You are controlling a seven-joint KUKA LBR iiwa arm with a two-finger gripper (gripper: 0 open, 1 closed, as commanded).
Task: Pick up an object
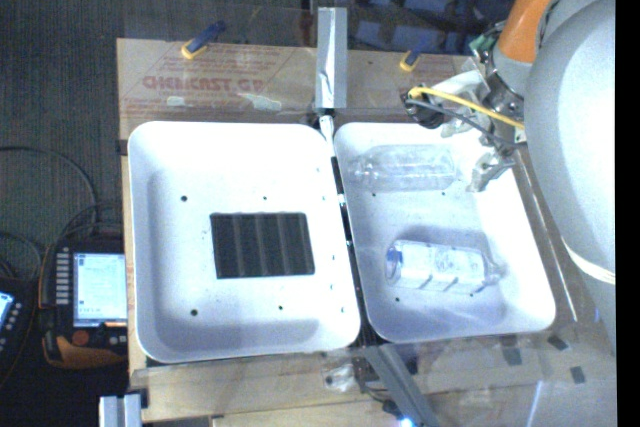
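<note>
In the right bin (520, 245), beside the clear bottle (410, 167) at its far end, our claw (487, 170) hangs, its state we cannot tell; we should centre over that bottle before descending.

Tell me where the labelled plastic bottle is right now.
The labelled bottle lies on its side in the right bin, toward its near edge, below the clear bottle.
</note>
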